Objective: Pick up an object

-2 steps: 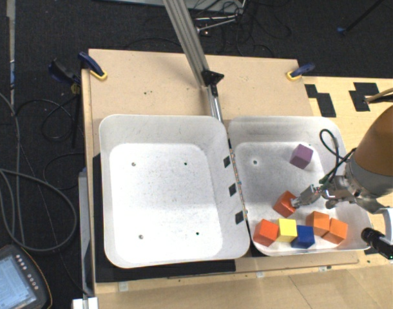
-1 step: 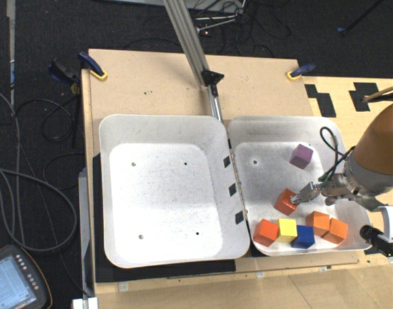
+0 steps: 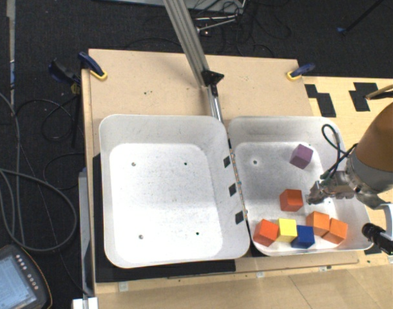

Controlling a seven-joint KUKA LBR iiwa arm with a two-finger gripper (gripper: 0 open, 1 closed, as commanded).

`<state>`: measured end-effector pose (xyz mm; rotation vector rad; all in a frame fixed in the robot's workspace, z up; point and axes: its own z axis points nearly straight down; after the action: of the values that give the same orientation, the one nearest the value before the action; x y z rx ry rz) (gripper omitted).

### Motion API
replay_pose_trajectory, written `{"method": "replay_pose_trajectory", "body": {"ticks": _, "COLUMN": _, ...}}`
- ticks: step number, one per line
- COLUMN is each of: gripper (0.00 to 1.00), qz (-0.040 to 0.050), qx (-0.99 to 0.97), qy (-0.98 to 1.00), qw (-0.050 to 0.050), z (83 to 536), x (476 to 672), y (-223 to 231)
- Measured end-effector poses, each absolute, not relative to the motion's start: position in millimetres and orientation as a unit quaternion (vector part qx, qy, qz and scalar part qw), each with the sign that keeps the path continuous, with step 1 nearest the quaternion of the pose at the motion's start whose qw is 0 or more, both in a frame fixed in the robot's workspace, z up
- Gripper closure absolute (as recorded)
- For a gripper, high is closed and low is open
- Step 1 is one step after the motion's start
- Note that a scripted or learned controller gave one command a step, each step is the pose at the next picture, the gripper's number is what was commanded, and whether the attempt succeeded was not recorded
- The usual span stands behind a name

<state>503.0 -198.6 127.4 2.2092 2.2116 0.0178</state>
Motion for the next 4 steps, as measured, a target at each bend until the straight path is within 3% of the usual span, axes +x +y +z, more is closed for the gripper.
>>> {"method": "replay_pose_trajectory", "body": {"ticks": 1, "gripper": 1.00, "qz": 0.0013, "qx": 0.706, "qy": 0.708, "qw": 0.004, "z": 189.4, "x": 502.2, "y": -203.7}}
{"method": "replay_pose_trajectory", "body": {"ticks": 2, "gripper": 1.00, "qz": 0.0010, "qx": 0.706, "qy": 0.708, "qw": 0.003, "z": 219.6, "x": 504.0, "y": -204.0}}
{"method": "replay_pose_trajectory", "body": {"ticks": 4, "gripper": 1.00, "qz": 0.0006, "qx": 0.704, "qy": 0.710, "qw": -0.001, "z": 222.4, "x": 524.8, "y": -96.6}}
